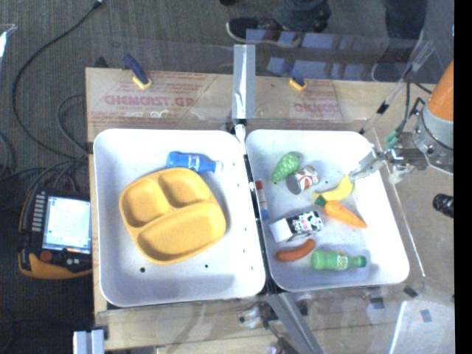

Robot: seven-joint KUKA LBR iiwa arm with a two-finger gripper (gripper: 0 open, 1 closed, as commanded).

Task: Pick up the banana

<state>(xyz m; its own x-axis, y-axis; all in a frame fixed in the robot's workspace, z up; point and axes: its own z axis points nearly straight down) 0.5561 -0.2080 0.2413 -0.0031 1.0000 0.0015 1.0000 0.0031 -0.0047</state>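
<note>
Right of centre, the small curved yellow plastic banana (338, 190) lies in the right white bin (394, 260) (touching an orange carrot (345, 213)); claw (366, 166) state: cannot tell.

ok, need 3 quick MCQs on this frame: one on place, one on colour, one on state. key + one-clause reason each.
1. Which bin holds the banana?
A. left bin
B. right bin
C. neither

2. What colour is the divided tray in the left bin?
A. yellow
B. red
C. white

3. How does the green bottle sit?
A. upright
B. on its side
C. inside the tray

Answers:
1 B: it lies in the right bin, against the carrot, with the pincer just above-right of it.
2 A: the tray is plainly yellow.
3 B: the bottle lies flat near the bin's front edge, cap pointing right.
</note>
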